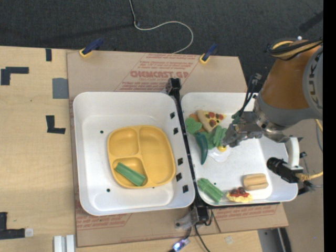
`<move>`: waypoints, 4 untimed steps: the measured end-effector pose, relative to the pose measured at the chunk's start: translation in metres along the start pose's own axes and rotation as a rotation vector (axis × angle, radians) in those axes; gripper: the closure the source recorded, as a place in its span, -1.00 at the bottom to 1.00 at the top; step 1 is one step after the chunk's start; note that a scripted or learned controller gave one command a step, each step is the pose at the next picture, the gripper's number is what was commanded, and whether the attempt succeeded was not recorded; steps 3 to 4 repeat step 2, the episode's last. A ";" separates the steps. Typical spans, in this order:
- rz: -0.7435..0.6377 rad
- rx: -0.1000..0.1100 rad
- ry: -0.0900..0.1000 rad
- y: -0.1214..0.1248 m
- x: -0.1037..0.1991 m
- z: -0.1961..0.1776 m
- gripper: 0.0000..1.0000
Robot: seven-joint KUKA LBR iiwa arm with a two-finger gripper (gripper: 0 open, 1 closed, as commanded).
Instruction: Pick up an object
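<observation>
The right bin (273,193) holds several toy foods. A pizza slice (209,119) lies at its back left, with green leafy pieces (195,126) and a green pepper (202,147) beside it. A green piece (210,190) rests at the front left, next to a red and yellow piece (239,195) and a tan bread roll (255,181). My gripper (229,139) hangs low over the bin's left middle, right by a green leafy piece (217,136) and a small yellow thing (221,149). Nothing shows between its fingers.
The left bin (89,140) bears a yellow divided plate (152,146) with a green piece (130,174) in its front compartment. A black divider (181,135) runs between the bins. The arm's grey body (289,104) covers the right bin's back right.
</observation>
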State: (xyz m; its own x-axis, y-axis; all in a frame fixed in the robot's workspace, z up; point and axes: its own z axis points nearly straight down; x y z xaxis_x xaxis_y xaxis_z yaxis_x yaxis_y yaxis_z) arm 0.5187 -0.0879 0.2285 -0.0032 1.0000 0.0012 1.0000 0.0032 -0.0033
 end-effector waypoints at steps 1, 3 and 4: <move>0.003 -0.001 -0.002 0.011 -0.009 0.011 1.00; 0.002 0.000 -0.001 0.004 0.000 0.013 1.00; 0.002 0.000 -0.001 0.004 0.000 0.013 1.00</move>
